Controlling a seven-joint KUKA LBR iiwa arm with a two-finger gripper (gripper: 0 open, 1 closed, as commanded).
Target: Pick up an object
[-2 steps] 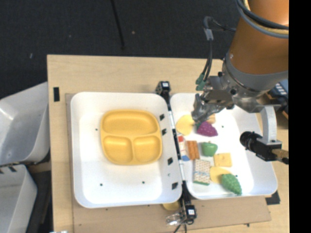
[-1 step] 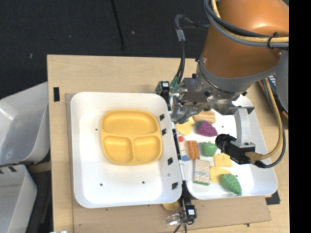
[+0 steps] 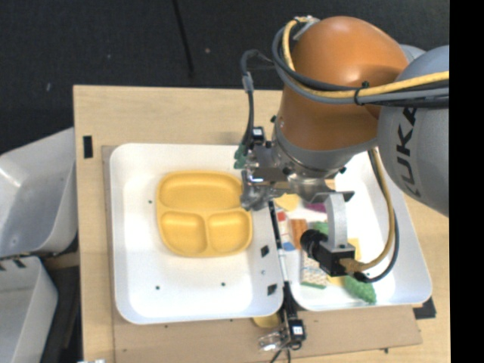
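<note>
The big orange and grey wrist hangs over the seam between the two white bins and hides much of the right bin (image 3: 404,267). The gripper (image 3: 255,186) sits at the plate's right rim, seemingly touching it, though the wrist shades that spot. Whether it is open or closed cannot be told. The one plate (image 3: 203,212) is smooth yellow plastic with rounded corners and three compartments, one long and two small. It lies flat in the left bin (image 3: 136,278). Right of the plate, across the seam, a small heap lies partly under the arm: a yellow piece (image 3: 288,201), a purple piece (image 3: 318,200), a flat printed card (image 3: 314,275) and, farthest from the plate, one knobbly green thing (image 3: 361,289).
</note>
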